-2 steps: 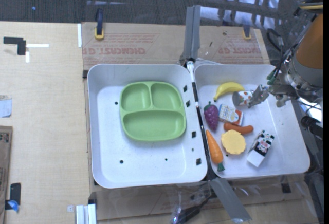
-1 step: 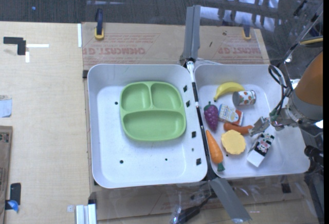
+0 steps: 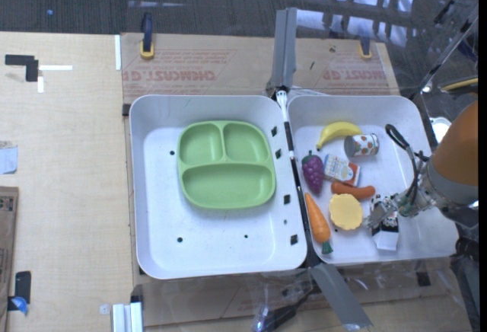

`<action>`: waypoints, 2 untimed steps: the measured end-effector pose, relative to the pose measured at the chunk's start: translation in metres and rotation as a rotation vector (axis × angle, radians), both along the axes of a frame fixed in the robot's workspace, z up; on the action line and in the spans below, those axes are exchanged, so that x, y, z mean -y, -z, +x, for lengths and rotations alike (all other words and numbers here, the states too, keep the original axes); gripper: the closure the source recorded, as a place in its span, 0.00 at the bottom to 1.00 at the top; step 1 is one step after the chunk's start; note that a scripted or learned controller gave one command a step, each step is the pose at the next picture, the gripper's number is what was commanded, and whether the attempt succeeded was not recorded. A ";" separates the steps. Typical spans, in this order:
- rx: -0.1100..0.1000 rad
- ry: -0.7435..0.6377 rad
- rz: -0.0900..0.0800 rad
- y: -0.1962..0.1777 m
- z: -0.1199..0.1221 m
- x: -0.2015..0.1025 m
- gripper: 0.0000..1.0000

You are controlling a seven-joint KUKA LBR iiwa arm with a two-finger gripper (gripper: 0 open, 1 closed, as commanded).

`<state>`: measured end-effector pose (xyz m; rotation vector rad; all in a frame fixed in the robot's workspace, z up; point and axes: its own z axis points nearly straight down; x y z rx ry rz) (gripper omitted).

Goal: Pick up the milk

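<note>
The milk looks to be the small white toy carton with blue and orange print [image 3: 338, 167], though it is too small to read for certain. It lies flat in the right-hand shallow white plastic bin [image 3: 407, 113], about mid-bin. It is just right of the purple plastic grape bunch [image 3: 312, 173], just below the small printed tin can [image 3: 362, 145], and touching or nearly touching the orange-red sausage-shaped toy [image 3: 352, 189] on its near side.

It is probably light, hollow and fairly stiff, with smooth faces that could slip. A hold across its two narrower sides seems best, since the neighbours crowd its left and near edges.

The grey arm's two-finger gripper [image 3: 383, 218] is low in the same bin, near and to the right of the carton and well apart from it, beside a yellow round disc toy [image 3: 345, 212]. How far its jaws are open cannot be told, and nothing is seen held.

The bin floor is smooth and hard and its walls are low. The left bin [image 3: 152, 193] holds a green divided plate [image 3: 226, 164]. The bins sit on a pale wooden tabletop [image 3: 61, 170].
</note>
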<state>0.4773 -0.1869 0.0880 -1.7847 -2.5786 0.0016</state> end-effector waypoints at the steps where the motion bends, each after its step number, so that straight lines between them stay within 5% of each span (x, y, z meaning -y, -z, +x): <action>1: -0.002 0.006 0.000 -0.006 0.001 0.002 1.00; 2: 0.006 0.112 -0.004 -0.129 0.046 0.002 1.00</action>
